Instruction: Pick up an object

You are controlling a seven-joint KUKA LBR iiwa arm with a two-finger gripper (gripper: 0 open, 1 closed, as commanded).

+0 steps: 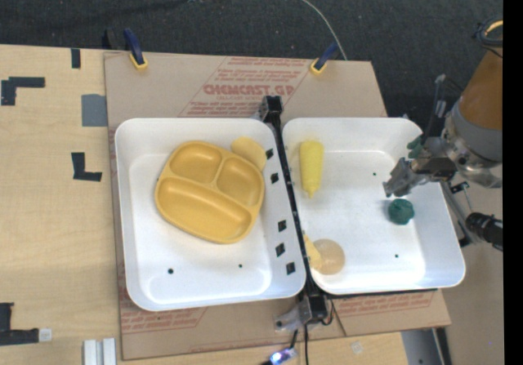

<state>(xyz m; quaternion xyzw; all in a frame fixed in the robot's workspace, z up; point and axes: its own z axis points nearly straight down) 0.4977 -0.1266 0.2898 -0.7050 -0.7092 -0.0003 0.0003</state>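
Whether the jaws stand apart or together cannot be told; the gripper (pixel 402 180) hovers at the frame's right, over the right bin (pixel 359 273), just above a small teal ball (pixel 400 211) lying near that bin's right wall.

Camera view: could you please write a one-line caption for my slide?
Tool poised above a small green ball in the right bin, which also holds a yellow corn cob.

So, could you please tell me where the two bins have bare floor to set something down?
Right white bin: the middle, between yellow corn cob, small teal ball and pale round disc. Left white bin: the near strip below the yellow divided plate. Crowded around the ball, under the gripper.
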